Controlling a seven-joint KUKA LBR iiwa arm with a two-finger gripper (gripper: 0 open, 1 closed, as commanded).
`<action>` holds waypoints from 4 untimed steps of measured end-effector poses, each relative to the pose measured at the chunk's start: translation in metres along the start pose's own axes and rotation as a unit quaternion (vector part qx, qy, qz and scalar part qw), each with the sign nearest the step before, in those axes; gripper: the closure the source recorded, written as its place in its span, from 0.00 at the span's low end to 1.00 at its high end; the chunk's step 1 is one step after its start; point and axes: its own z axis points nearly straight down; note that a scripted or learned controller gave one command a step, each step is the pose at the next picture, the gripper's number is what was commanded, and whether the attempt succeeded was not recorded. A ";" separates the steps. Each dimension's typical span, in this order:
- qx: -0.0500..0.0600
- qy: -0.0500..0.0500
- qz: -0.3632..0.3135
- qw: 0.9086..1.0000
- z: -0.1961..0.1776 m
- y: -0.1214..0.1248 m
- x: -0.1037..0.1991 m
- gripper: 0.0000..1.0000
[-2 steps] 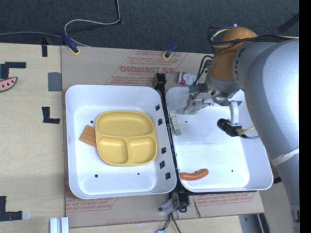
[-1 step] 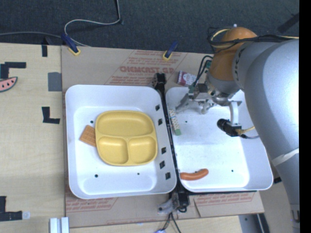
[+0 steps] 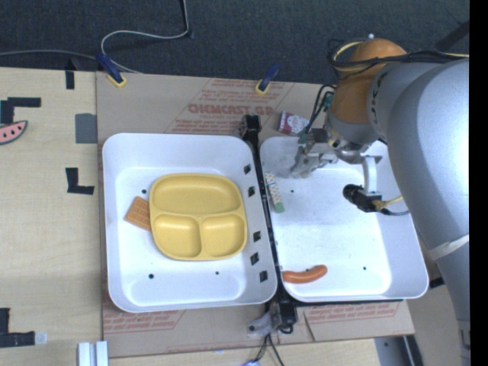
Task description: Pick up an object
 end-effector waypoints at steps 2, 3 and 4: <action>0.001 -0.001 -0.001 1.000 -0.009 0.000 0.000 1.00; 0.001 -0.001 -0.001 1.000 -0.019 0.000 0.000 1.00; 0.001 -0.002 -0.001 1.000 -0.019 0.000 0.000 0.00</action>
